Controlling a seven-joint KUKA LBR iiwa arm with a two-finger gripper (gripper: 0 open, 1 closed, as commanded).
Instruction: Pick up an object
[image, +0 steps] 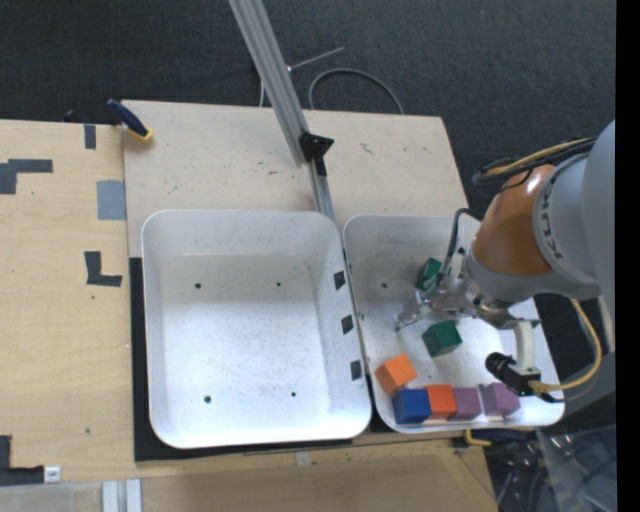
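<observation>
The likeliest target is the green block, which lies tilted on the floor of the right bin, about mid-depth and toward its right side. The gripper hangs just above and to the left of it, low in the bin, and its metal fingers look to be set close to the block's upper edge; whether they are spread or closed I cannot tell, nor whether they touch the block. Nothing can be seen clamped between them, so I judge the pick not yet made: the reach into the bin is done, while the closing and the lift are left. A second, smaller green piece sits just behind the gripper, partly hidden by the wrist. Nearer the front wall lie an orange block, and along that wall a row touching side by side: a blue block, another orange, and two purple blocks. All of these rest on the floor, untouched. The left bin stands just beside the right one, the two rims meeting.
</observation>
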